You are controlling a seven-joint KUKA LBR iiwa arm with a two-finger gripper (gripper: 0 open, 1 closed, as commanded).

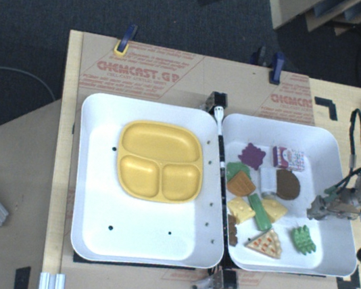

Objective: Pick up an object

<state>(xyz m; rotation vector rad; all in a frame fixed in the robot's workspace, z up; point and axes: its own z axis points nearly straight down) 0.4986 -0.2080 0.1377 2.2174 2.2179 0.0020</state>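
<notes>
My gripper (319, 208) hangs low over the right bin (331, 146) near its right wall; whether it's open, I cannot tell. Nothing sits visibly in it; the green toy (303, 239) lies just below

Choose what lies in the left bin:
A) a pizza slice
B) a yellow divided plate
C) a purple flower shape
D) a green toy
B: the yellow plate with three compartments sits in the left bin; the small toy foods lie in the right bin.
</notes>
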